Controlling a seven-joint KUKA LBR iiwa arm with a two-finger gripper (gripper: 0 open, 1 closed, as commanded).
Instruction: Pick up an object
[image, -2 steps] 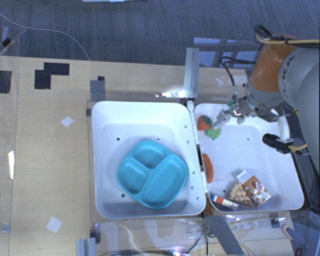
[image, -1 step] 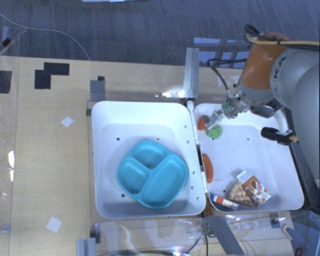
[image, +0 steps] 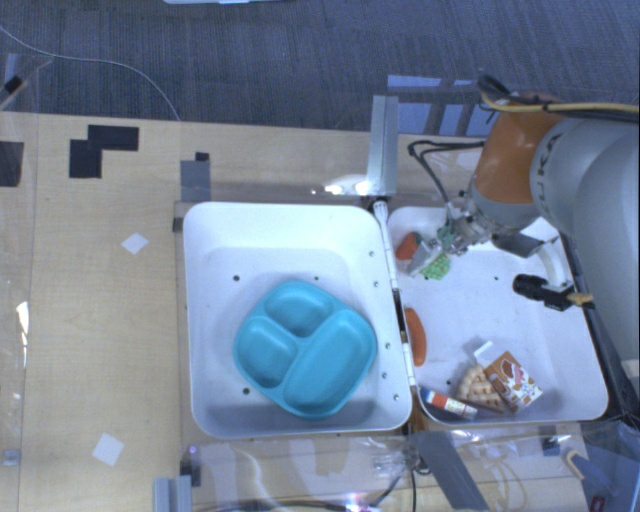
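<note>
Upper right of centre, in the top-left corner of the right bin (image: 560, 330), the gripper (image: 441, 251) hangs over a small green thing (image: 436, 268). The green thing lies just below and left of the gripper, touching or nearly so. Whether the gripper is spread or pressed together cannot be told. A red thing (image: 407, 245) sits just to the left.

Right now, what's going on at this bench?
The grey robot arm's gripper is down in the right bin, at a small green item; a grip isn't clear. An orange sausage-shaped toy and a snack box lie untouched. A blue divided plate sits in the left bin.
</note>
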